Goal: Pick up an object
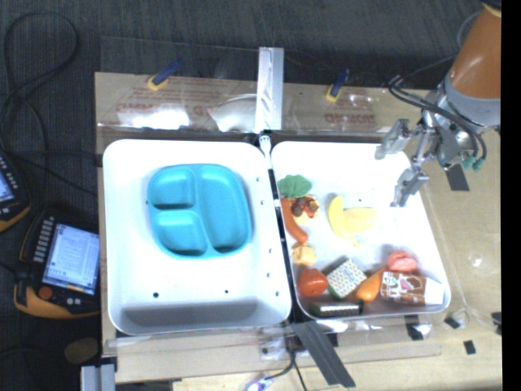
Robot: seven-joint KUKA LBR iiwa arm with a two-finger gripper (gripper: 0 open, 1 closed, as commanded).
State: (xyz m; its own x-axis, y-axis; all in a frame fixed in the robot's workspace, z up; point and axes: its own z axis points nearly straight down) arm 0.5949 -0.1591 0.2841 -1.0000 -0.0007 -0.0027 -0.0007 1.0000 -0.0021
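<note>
1. White plastic forms the two shallow bins: the left bin [122,243] and the right bin [358,157] sit side by side on the bench, their inner walls touching along the middle.
2. A blue divided tray [198,208] lies in the left bin, toward its far half, with three compartments facing up.
3. The gripper [400,165] hangs over the far right corner of the right bin, its two fingers spread wide apart with nothing between them.
4. One finger [392,139] points toward the far rim; the other finger [409,184] reaches down over the bin's right side.
5. The arm [480,55], grey with its orange band, comes in from the upper right.
6. The objects to pick lie in the right bin, mostly along its left wall and near edge, well apart from the gripper.
7. A green leafy toy [294,186] sits near the left wall, with a small brownish piece [306,206] and an orange carrot-like piece [295,225] just below it.
8. A yellow banana-like toy [350,217] lies near the bin's middle, the closest thing to the gripper.
9. Along the near edge sit a red tomato-like toy [312,283], a checkered block [346,277], an orange piece [368,287], a small carton [404,287] and a pink-red piece [401,261].
10. A dark bar-shaped item [335,308] rests against the near wall.
</note>
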